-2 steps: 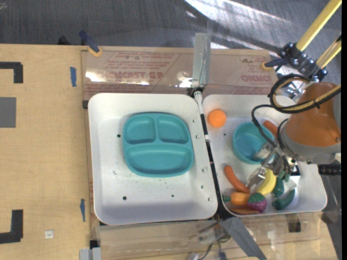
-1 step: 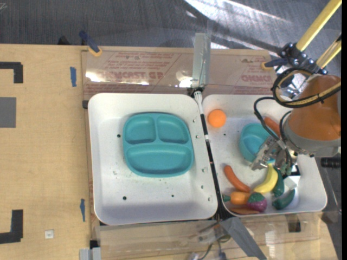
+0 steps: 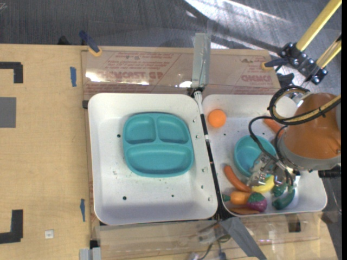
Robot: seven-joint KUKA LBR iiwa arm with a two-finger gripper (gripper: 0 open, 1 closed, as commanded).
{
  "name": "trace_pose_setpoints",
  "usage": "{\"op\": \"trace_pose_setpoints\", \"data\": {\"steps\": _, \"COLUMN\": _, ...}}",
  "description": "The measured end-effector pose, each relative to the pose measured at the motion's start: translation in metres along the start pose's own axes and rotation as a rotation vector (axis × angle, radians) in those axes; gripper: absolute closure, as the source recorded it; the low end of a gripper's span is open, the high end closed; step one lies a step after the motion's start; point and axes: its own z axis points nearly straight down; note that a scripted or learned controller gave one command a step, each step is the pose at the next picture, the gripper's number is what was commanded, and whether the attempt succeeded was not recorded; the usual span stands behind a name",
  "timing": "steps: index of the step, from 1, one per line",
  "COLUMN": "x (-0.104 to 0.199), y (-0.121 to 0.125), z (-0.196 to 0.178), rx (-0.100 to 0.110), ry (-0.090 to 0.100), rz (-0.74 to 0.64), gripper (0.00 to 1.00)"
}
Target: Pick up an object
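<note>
Two shallow white bins stand side by side on the table. My end effector (image 3: 269, 173) is low in the right bin (image 3: 314, 196), above a heap of small plastic toy foods (image 3: 255, 196) beside a teal round bowl (image 3: 248, 155). How it is set, I cannot tell. A teal divided plastic plate (image 3: 158, 144) lies in the left bin (image 3: 103, 161).

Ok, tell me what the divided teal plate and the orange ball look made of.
Divided teal plate: probably moulded plastic; uniform colour, smooth rounded compartment ridges, soft sheen. Orange ball: smooth and matt, evenly coloured; plastic or foam, the view leaves that open.
</note>
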Motion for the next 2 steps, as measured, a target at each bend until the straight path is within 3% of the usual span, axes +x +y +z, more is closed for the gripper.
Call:
{"op": "trace_pose_setpoints", "data": {"steps": 1, "x": 0.004, "y": 0.000, "z": 0.004, "rx": 0.000, "ry": 0.014, "rz": -0.001, "gripper": 0.00}}
{"op": "trace_pose_setpoints", "data": {"steps": 2, "x": -0.062, "y": 0.028, "z": 0.007, "rx": 0.002, "ry": 0.019, "rz": 0.226, "gripper": 0.00}}
